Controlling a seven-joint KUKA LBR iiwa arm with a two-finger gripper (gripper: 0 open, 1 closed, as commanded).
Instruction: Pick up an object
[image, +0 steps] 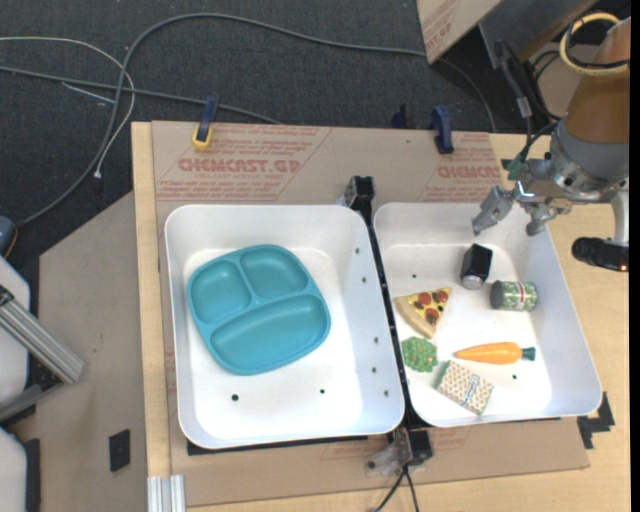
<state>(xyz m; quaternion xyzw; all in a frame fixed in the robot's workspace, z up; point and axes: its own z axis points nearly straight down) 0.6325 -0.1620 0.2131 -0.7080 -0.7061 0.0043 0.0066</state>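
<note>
My gripper (515, 213) hangs over the far edge of the right bin (570, 330), its two grey fingers spread apart with nothing between them. Just below it in the bin lies a black cylinder (476, 265), and to its right a green can (514, 295) on its side. Nearer the front are a pizza slice (425, 309), a green broccoli piece (419, 353), an orange carrot (492, 352) and a patterned box (464, 386).
The left bin (200, 400) holds a teal divided plate (259, 307). A black clamp (358, 190) sits at the far end of the seam between the bins. Two blue clamps (207, 121) (442, 128) grip the cardboard's far edge.
</note>
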